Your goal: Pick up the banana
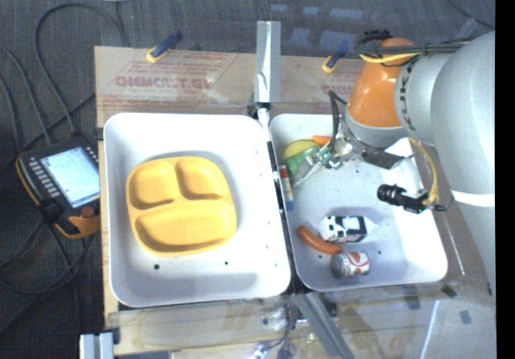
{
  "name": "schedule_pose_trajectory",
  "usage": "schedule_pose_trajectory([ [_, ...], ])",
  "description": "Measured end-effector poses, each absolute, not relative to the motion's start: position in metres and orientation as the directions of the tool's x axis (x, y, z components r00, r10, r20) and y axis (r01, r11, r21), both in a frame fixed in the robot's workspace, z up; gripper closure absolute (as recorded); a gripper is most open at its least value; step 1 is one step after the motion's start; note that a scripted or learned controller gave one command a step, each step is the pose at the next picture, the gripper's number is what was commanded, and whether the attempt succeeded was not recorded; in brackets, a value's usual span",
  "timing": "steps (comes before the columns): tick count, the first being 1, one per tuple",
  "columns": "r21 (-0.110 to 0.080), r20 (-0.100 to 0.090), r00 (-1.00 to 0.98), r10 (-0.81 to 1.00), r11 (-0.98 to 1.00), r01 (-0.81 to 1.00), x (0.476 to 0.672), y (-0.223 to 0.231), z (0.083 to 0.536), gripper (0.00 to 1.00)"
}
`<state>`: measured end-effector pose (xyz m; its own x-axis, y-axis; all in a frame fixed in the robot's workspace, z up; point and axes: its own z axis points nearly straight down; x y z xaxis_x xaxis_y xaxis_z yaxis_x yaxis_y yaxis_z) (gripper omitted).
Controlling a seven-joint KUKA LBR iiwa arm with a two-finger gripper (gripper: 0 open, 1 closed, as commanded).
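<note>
My gripper (328,154) was low in the right bin (418,265), near its 11 o'clock corner; I could not tell its state. The banana (296,148), pale yellow and partly hidden by a green thing (299,162), lay just at its 9 o'clock. Toward 6 o'clock were a toy car (344,227), a sausage (314,240) and a can (351,264). The left bin (129,269) held a yellow tray (183,204).
</note>
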<state>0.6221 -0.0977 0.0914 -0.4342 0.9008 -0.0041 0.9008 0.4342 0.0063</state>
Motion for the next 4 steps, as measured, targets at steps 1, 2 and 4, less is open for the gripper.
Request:
schedule_pose_trajectory([
  [1,-0.064,0.048,-0.497,0.866,0.499,0.864,0.652,-0.106,0.091,0.0],
  [2,-0.012,0.006,-0.126,0.992,0.126,0.992,0.652,-0.104,0.088,0.0],
  [4,0.0,-0.001,-0.273,0.962,0.273,0.962,0.668,-0.101,0.157,0.0],
])
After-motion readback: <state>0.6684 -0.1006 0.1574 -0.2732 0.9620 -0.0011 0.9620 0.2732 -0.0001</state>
